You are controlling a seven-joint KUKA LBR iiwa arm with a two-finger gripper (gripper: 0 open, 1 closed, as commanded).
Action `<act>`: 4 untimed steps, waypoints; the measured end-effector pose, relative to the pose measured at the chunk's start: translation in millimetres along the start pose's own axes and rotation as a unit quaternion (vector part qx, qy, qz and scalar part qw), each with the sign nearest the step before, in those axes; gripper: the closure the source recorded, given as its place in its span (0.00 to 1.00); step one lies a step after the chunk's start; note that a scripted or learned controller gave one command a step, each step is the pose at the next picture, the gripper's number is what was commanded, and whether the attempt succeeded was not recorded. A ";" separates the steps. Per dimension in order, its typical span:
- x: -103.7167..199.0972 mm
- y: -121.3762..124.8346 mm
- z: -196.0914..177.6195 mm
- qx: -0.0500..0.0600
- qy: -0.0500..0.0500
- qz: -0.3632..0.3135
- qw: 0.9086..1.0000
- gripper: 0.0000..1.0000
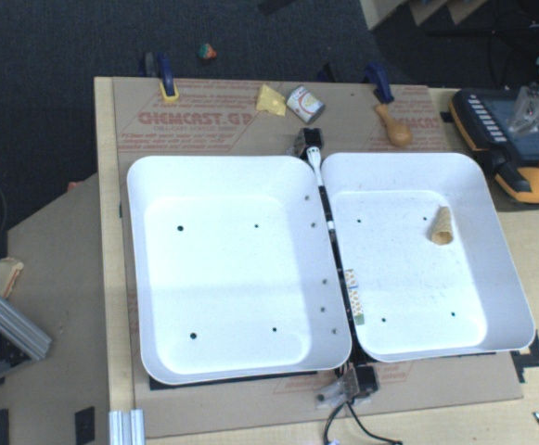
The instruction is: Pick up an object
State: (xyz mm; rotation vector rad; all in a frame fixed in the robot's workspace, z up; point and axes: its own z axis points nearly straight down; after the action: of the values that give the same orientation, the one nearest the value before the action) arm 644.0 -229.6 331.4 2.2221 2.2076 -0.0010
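A small tan cone-shaped object point(442, 226) lies in the right shallow white bin point(492, 318), beside the left white bin point(148, 341).

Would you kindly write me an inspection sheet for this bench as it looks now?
Surface: brown board bearing left bin and right bin, edges meeting.
Job's things: tan cone lying in right bin, upper right part.
Clutter: behind the bins, yellow wedge, small box, wooden piece; two blue clamps at the rear edge.
Grippers: nothing seen.
Cables: black cable at front, below the bins' seam.
Surroundings: dark carpet; device at right.
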 end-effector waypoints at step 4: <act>167.9 20.6 43.4 0.003 0.003 -0.004 1.000 1.00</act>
State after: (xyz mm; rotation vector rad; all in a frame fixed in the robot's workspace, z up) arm 665.9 -62.1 286.9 2.2187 2.2222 0.0000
